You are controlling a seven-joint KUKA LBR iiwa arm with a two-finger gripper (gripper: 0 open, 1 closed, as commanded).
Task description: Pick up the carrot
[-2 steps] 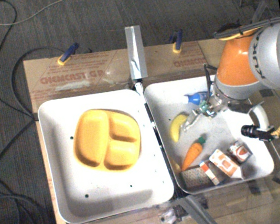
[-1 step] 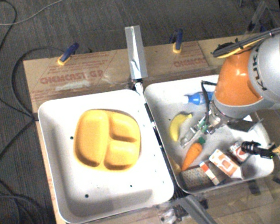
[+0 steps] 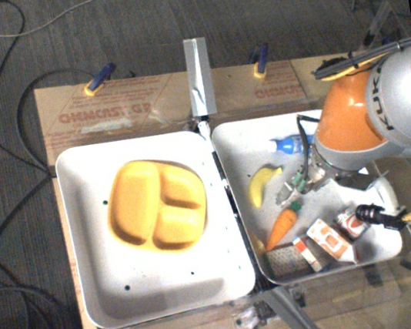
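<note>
Gripper (image 3: 296, 184) poised above carrot (image 3: 281, 226) green top, right bin (image 3: 235, 194); finger state cannot be told. Descent to be centred on orange body, banana (image 3: 262, 184) avoided.

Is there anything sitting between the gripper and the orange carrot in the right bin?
Nothing visible does. The gripper hangs just above the leafy green end of the orange carrot in the right white bin. The yellow banana lies to the left of that gap, not in it.

Banana (image 3: 263, 184) and carton (image 3: 329, 241) crowd the carrot (image 3: 282, 227).
</note>
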